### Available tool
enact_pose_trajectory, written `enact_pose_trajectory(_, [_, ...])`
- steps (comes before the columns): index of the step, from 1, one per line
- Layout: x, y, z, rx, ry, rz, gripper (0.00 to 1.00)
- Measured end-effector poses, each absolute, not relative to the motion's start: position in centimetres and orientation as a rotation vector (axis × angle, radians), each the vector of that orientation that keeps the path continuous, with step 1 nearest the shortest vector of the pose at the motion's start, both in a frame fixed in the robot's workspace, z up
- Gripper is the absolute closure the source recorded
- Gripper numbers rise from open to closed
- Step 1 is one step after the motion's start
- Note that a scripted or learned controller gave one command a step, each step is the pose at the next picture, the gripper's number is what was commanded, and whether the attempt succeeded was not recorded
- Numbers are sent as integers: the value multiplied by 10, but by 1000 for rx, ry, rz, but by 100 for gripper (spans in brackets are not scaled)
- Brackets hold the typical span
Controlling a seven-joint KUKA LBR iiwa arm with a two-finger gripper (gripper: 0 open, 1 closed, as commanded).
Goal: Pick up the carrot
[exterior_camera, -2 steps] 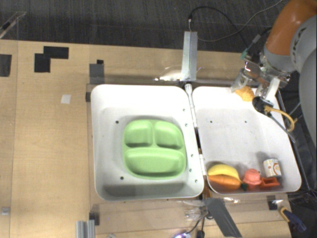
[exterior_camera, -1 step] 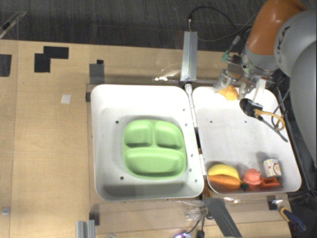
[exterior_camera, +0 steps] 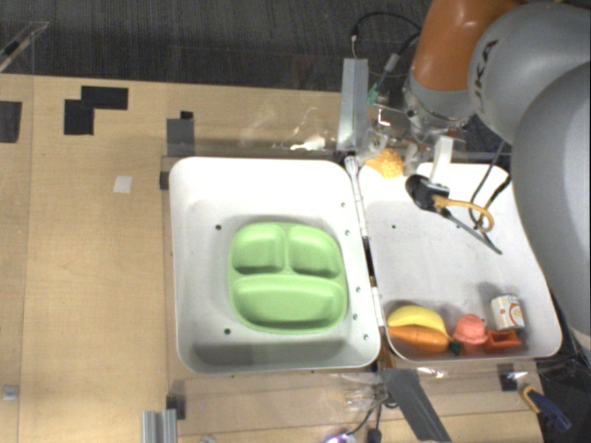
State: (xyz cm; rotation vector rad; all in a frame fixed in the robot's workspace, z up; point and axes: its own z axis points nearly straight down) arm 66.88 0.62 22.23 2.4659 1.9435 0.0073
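The grey arm reaches in from the right, its orange band high over the far edge of the right bin; the claw sits at that bin's far left corner, close by the wall shared with the left bin. Whether the claw is open or closed I cannot tell — the wrist and cables crowd it; a small yellow object lies right at it, against the far wall, but nothing shows plainly as gripped. A black cable with a yellowish loop hangs from the wrist over the bin's floor.

The carrot lies at the near edge of the right bin, toward its left corner, well apart from the claw; it is orange and rests just in front of a yellow banana, touching it. Beside them to the right sits a pink-red toy with an orange-red piece next to it; a small can stands just behind — tilted slightly.

The left bin holds a green divided plate, three compartments, lying flat near the middle; both bins rest on the pale wooden worktop.
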Motion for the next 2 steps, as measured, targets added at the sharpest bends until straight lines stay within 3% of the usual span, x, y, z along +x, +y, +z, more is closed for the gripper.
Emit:
enact_pose_trajectory(1, [669,57,198,2221,2219,6,100])
enact_pose_trajectory(2, [670,-26,271,1834,2544,6,100])
